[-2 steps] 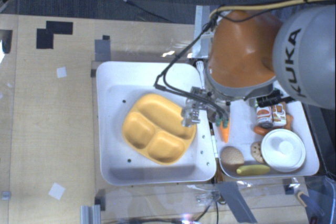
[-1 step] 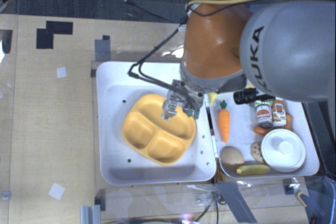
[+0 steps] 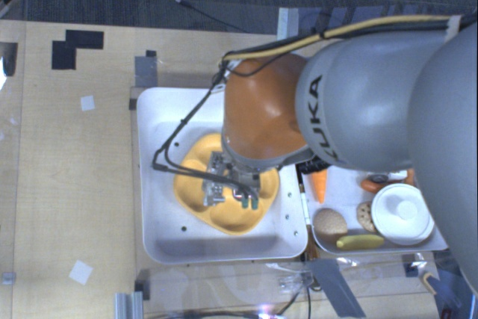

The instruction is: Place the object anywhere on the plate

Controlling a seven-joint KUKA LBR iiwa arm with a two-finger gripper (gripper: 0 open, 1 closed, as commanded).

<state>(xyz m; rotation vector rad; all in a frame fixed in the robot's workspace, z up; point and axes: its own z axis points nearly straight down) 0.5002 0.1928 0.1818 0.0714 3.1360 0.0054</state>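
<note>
Gripper (image 3: 233, 194) is being held over yellow plate (image 3: 196, 160) in left bin (image 3: 160, 235); finger state can't be told, object's feel possibly unjudgeable, hidden.

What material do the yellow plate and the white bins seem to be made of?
The yellow plate looks like smooth moulded plastic: even colour, soft glossy sheen, wavy rim. The left bin and the right bin look like white plastic too, with rounded corners and a dull shine, though painted metal cannot be excluded.
</note>
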